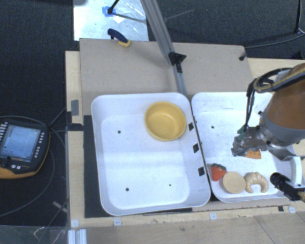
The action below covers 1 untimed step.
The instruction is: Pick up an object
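Along right bin (213, 108) near edge: tomato (218, 172), round biscuit (234, 182), croissant (256, 181); just beyond, gripper (245, 147) low over orange piece (253, 154), finger state indeterminate; farther left, yellow bowl (165, 120) in left bin (107, 136)

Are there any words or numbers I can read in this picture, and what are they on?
No words or numbers can be read.
The handheld controller left of the bench has a lit screen and buttons, but its writing is too small and blurred.
The white bins, yellow bowl and the toy food by the gripper show no writing.
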Motion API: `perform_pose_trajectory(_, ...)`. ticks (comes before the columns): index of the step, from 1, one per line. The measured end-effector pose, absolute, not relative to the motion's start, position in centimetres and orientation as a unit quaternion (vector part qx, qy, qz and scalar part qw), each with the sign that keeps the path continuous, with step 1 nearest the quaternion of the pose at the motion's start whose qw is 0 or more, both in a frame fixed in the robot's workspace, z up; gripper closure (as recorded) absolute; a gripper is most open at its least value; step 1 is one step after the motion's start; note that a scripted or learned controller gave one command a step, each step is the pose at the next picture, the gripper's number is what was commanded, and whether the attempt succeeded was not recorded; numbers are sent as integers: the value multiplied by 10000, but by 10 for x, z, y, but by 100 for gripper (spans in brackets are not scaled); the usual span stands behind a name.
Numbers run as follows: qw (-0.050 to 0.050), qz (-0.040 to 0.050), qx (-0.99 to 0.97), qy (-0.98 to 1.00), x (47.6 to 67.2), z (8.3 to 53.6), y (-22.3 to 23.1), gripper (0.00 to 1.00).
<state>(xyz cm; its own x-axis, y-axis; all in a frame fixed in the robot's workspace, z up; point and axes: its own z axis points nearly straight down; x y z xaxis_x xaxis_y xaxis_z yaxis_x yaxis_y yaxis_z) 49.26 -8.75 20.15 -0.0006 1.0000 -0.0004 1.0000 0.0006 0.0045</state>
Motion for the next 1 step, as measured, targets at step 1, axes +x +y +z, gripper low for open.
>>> perform_pose_trajectory(1, 20, 18, 7068, 7074, 494, 253, -87, 100)
